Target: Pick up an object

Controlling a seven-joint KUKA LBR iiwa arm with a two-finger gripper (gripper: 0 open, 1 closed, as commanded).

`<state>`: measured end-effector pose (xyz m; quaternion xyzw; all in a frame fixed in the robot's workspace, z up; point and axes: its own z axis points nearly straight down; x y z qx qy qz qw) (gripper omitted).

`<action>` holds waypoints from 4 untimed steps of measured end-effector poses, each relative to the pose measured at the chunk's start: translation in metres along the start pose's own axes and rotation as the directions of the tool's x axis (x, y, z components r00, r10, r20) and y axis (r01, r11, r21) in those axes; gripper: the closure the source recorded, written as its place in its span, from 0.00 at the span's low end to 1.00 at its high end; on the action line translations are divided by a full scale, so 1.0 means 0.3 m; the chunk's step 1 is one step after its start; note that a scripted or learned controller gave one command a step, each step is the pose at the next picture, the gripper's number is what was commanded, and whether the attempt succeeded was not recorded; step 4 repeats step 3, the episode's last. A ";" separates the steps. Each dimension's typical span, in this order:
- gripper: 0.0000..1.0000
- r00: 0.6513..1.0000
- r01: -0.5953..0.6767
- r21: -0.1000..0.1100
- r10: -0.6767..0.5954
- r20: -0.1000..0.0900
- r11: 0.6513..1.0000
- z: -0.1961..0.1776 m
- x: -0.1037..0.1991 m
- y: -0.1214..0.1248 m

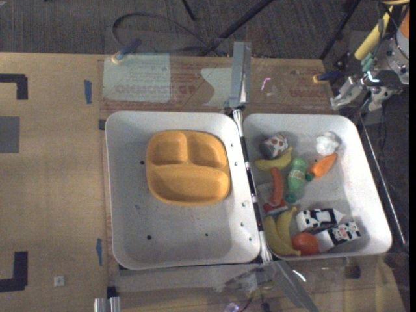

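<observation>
Several toys [305, 200] lie in the right bin [364, 194], well apart from the gripper [354, 93].

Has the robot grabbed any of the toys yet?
Not yet. Nothing looks done: the carrot, green bottle, bananas and the other toys all lie in the right bin. In hand: nothing, as the tool sits outside the bin at its far right corner. Left: reach in, grab one toy and lift it.

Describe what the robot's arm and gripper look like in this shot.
At the camera view's upper right corner, the gripper is pale grey metal with small teal-lit spots. Behind it the arm shows a whitish-grey body, an orange patch at the edge, and yellow cabling looping above it.
</observation>
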<state>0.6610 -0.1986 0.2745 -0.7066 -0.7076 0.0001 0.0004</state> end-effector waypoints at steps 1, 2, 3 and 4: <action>0.00 0.997 0.076 0.004 -0.076 -0.008 0.997 0.503 -0.066 -0.260; 0.00 0.944 -0.329 -0.004 0.329 -0.012 0.944 0.531 -0.023 -0.227; 0.00 0.897 -0.441 -0.001 0.441 -0.013 0.897 0.621 0.019 -0.270; 0.00 0.897 -0.441 -0.001 0.441 -0.013 0.897 0.621 0.019 -0.270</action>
